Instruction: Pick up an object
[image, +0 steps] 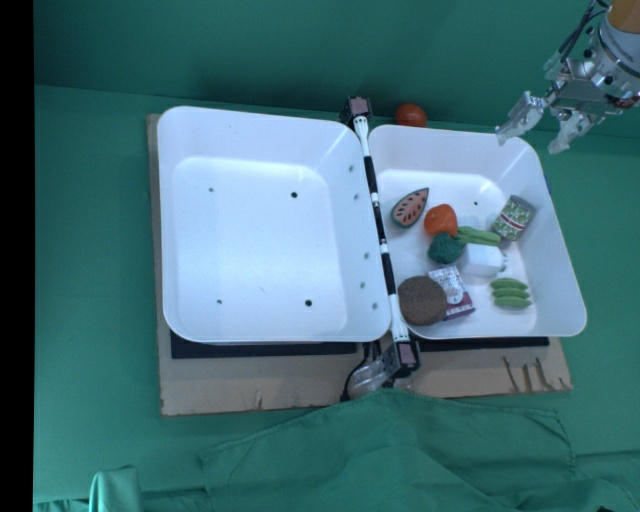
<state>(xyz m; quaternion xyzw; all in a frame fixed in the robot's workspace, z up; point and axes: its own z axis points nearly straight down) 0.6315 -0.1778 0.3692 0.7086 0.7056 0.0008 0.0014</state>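
- A green cloth (100, 300) covers the bench, and on it a cardboard sheet (250, 385) carries 2 shallow white bins side by side, joined along a hinge-like bar (375, 215).
- The things that could be picked are gathered in the right bin (560, 290), toward its 6 o'clock half: a watermelon slice (409, 207), an orange-red round piece (440, 219), a broccoli piece (445, 248), a white block (483, 261), a small can (514, 217), a brown disc (422, 300), a small printed packet (453, 290) and green pea pods (510, 292).
- Most of these touch or overlap, probably from being dropped in loosely; the can and the pea pods are judged the freest targets, standing at the 3 o'clock edge of the cluster.
- A red ball (410, 115) lies outside, just beyond the right bin's 12 o'clock rim.
- The left bin (180, 150) is seen at 9 o'clock of the cluster.
- The gripper (546, 122) hangs above the right bin's 1 o'clock corner, well apart from the objects; its 2 fingers are spread and nothing is seen between them.
- The wrist is tilted, fingers pointing down toward 7 o'clock, so no grasp is judged begun.
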